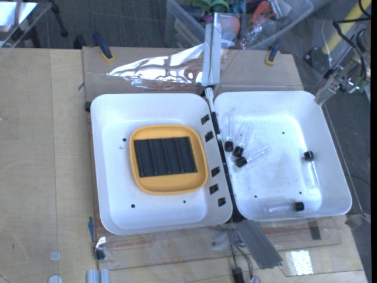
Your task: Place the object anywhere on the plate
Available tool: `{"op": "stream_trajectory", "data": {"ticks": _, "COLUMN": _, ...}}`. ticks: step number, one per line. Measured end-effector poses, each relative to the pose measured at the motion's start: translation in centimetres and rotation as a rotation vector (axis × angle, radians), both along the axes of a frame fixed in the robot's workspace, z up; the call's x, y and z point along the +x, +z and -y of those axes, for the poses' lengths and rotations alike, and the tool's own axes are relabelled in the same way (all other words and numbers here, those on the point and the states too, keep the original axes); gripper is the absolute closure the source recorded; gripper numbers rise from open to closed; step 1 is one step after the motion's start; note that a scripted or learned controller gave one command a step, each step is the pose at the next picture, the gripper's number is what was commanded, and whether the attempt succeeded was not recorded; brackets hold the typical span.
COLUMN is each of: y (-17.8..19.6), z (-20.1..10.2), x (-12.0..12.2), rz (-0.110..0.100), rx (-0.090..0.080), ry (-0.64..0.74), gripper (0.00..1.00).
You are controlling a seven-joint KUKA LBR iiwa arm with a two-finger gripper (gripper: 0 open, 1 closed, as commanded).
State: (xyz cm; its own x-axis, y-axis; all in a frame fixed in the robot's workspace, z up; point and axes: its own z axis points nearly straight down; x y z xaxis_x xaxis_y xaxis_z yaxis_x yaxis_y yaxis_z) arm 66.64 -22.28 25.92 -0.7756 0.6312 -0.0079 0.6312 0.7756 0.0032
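A yellow plate (169,158) with a dark ribbed centre lies in the left white bin (112,158). Several clear plastic tubes with black caps lie in the right white bin (330,158). A cluster of them (240,143) sits near the bin's left wall. One tube (311,170) lies by the right wall and another (281,206) lies at the front. My gripper (340,81) hangs beyond the right bin's far right corner, well away from the tubes and the plate, with nothing visibly held.
A row of black clips (213,152) runs along the divider between the bins. A clear crate of colourful toys (235,5) stands behind the bins. Crinkled plastic film (159,72) lies behind the left bin.
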Motion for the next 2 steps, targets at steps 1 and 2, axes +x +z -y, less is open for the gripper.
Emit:
{"op": "stream_trajectory", "data": {"ticks": 1, "y": 1.7, "z": 0.0, "x": -0.8, "rz": 0.001, "rx": -0.002, "ry": 0.296, "gripper": 1.00}}
{"op": "stream_trajectory", "data": {"ticks": 2, "y": 17.9, "z": -0.1, "x": -0.6, "rz": 0.001, "rx": -0.003, "ry": 0.503, "gripper": 1.00}}
